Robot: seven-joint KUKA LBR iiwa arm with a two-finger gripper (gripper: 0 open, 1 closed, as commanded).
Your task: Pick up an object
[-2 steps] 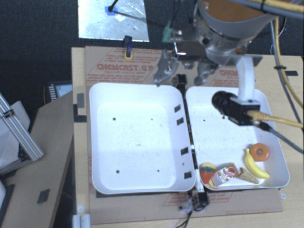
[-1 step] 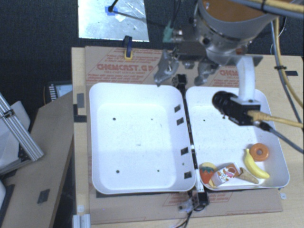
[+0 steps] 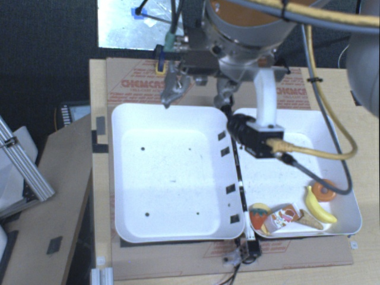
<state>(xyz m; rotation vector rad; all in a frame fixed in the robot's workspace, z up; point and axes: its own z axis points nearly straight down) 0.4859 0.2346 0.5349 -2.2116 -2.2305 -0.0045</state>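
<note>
While the two-finger metal gripper (image 3: 196,95) hangs spread and bare over the left shallow white plastic bin's (image 3: 169,171) far rim, yellow plastic banana (image 3: 319,206), orange round fruit (image 3: 323,190), small toys in right white bin's (image 3: 350,209) near corner, tan cardboard-covered bench (image 3: 208,79) beneath, dark carpet (image 3: 47,34) beyond.

White bins (image 3: 172,114); yellow banana (image 3: 318,206); orange fruit (image 3: 323,190); yellow cable (image 3: 314,152).

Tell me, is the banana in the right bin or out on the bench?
In the bin. The banana lies inside the right bin, near its front corner, beside other toy food.
</note>
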